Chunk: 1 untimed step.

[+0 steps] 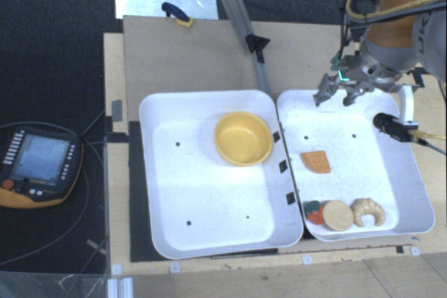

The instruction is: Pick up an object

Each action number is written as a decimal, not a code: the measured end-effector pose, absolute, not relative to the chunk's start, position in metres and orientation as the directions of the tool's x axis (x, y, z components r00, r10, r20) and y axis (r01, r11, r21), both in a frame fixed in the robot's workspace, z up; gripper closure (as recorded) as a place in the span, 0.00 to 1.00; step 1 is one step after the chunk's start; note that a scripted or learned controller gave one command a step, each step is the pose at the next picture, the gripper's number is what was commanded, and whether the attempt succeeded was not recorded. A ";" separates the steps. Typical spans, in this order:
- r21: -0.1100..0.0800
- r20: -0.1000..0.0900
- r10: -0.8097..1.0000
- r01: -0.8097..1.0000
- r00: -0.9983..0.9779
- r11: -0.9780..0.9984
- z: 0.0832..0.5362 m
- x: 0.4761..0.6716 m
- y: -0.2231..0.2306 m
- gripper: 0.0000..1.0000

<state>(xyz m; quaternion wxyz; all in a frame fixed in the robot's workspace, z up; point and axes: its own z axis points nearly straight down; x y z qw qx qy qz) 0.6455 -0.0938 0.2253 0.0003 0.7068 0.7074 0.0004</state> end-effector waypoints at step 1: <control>0.001 0.000 1.000 1.000 -0.001 0.001 0.225 0.646 -0.094 0.00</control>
